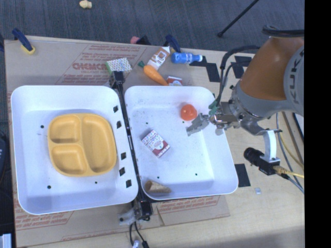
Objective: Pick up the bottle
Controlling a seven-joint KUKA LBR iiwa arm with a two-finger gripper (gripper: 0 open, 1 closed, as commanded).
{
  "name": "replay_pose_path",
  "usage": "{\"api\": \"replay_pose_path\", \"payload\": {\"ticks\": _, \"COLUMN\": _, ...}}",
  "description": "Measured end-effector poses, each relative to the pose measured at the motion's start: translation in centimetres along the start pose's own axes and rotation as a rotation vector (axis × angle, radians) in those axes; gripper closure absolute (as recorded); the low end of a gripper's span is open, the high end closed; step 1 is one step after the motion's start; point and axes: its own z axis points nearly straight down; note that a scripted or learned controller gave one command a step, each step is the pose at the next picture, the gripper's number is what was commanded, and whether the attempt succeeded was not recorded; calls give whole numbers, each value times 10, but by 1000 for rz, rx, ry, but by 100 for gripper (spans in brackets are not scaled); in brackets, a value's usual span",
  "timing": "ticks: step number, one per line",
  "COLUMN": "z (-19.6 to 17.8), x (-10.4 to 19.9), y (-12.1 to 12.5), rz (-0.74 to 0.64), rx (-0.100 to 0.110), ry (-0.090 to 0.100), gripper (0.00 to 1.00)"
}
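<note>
The bottle, white with an orange label, lies on the worktop behind the right bin, between a small patterned packet and a blue bottle; a carrot lies just in front of it. The gripper hangs over the right bin near an orange ball, holding nothing; how far it is open I cannot tell. A small carton lies mid-bin, and a yellow divided plate sits in the left bin.

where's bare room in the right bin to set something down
Bare floor lies along the right bin's left side above the small carton, and in the lower right corner past it. The upper right is crowded: the orange ball sits beside the gripper.
</note>
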Motion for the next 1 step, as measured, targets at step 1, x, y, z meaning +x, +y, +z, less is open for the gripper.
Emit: {"api": "replay_pose_path", "payload": {"ticks": 1, "z": -10, "x": 0, "y": 0, "rz": -5, "rx": 3, "ry": 1, "gripper": 100}}
